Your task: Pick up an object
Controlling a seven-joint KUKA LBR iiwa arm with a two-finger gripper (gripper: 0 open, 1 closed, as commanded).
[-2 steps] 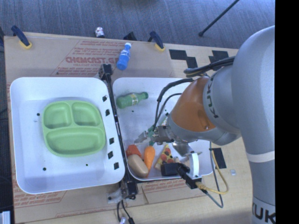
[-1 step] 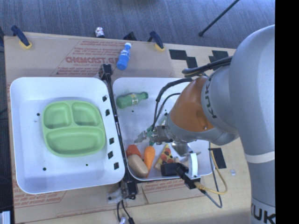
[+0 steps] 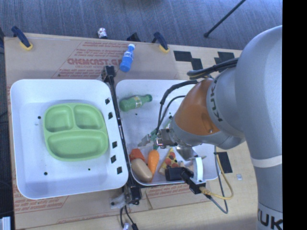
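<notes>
Camera view: carrot (image 3: 153,161) beside tool (image 3: 169,152)

**Count of items on the bench**

Two white bins: the left bin (image 3: 19,128) at nine o'clock, the right bin (image 3: 139,87) near centre. One green divided plate (image 3: 75,131) lies in the left bin. The right bin has one green bottle (image 3: 135,102), one carrot (image 3: 153,161), one potato-like piece (image 3: 142,170) and one red piece (image 3: 136,154) (partly hidden). One blue bottle (image 3: 126,58) lies at twelve o'clock.
</notes>
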